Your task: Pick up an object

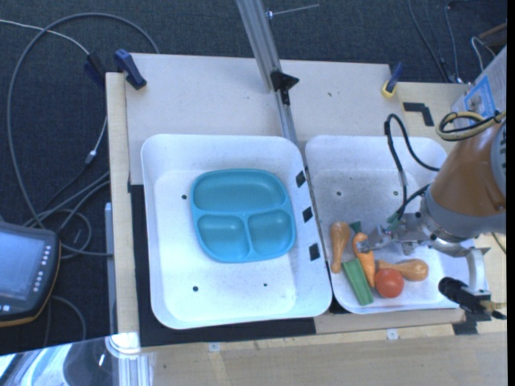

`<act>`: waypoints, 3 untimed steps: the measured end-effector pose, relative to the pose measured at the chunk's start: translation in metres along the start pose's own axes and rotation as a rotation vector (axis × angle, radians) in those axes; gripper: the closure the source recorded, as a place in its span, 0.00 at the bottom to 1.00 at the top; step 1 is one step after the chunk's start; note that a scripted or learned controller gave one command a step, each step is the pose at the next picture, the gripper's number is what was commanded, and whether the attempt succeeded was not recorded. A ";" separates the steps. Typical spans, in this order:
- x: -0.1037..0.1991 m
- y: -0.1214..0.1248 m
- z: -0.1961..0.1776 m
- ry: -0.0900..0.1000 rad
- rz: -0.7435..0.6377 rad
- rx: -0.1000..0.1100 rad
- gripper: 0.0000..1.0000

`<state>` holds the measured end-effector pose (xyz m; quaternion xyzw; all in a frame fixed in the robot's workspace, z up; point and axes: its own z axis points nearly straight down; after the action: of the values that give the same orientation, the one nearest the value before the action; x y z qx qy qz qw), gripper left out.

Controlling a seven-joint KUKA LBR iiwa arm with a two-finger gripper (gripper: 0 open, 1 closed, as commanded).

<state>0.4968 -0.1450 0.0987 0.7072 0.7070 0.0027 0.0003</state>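
Currently the arm [471,185] reaches in from the right over the right bin [354,163], wrist low above the bin's near half. Pincer [385,236] sits just above the toy food cluster at the bin's front edge; can't tell how its jaws stand, the metal tip is too small and cluttered against the items, and nothing is visibly held. Cluster contents: a tan gourd-shaped piece [339,239] at the left, a green cucumber-like stick [356,281] lying diagonally below it, an orange carrot [366,265] touching the green stick's right side, a red tomato [389,283] just right of the carrot, and a tan-orange squash-like piece [412,269] beside the tomato, toward the arm. All pieces rest on the bin floor, packed close together. Left bin [161,215] carries a blue three-compartment plate [241,214], roughly centred. Both bins sit side by side on the pale worktop [201,95]. Blue clamp [129,68] on the worktop's far-left corner, yellow-and-blue clamp [392,81] at far right. A metal pole [256,18] runs down between the bins from the top.
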 end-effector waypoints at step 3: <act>0.004 0.008 -0.133 -0.005 -0.003 -0.004 1.00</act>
<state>0.5044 -0.1415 0.2320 0.7063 0.7079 0.0022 0.0035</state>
